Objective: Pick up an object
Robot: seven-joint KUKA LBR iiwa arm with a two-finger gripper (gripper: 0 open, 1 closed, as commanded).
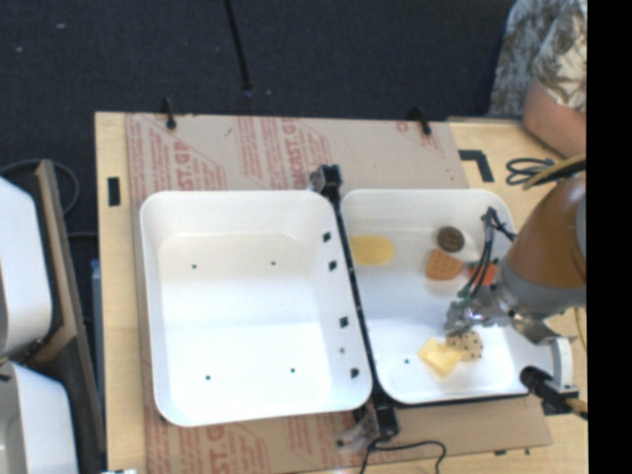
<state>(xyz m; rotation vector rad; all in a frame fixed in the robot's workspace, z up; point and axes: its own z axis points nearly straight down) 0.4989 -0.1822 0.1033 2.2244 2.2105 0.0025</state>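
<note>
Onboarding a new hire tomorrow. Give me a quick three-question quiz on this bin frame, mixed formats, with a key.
1. True or false: the loose objects lie in the left bin.
2. Which object lies nearest the divider between the bins? A) yellow oval piece B) brown round piece C) orange waffle-like piece
3. Fill in: the gripper is low over the ______ bin, close to the yellow wedge and a speckled cookie-like piece.

Key: 1 false; 2 A; 3 right.
</note>
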